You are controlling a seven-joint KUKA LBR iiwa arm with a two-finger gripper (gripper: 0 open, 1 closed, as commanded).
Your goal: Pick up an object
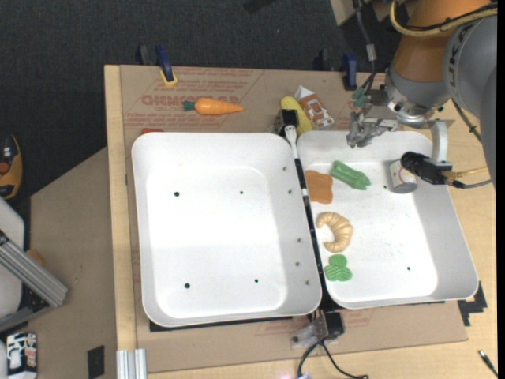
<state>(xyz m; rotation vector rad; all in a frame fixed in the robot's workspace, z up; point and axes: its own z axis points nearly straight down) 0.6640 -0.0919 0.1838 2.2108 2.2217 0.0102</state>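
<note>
My gripper point(359, 136) hangs over the far edge of the right bin point(442, 243), with nothing visible between its fingers. In that bin lie a green pickle-shaped piece point(350, 174), an orange-brown flat piece point(319, 186), a tan croissant point(335, 229) and a small green leafy piece point(338, 269). The green pickle piece sits just in front of the gripper, a little to its left.
The left bin point(158, 212) stands beside the right one. Behind the bins on the cardboard lie a toy carrot point(211, 107), a yellow banana-like toy point(292, 109) and a small red-and-white packet point(317, 110). Blue clamps point(166, 64) hold the board's far edge.
</note>
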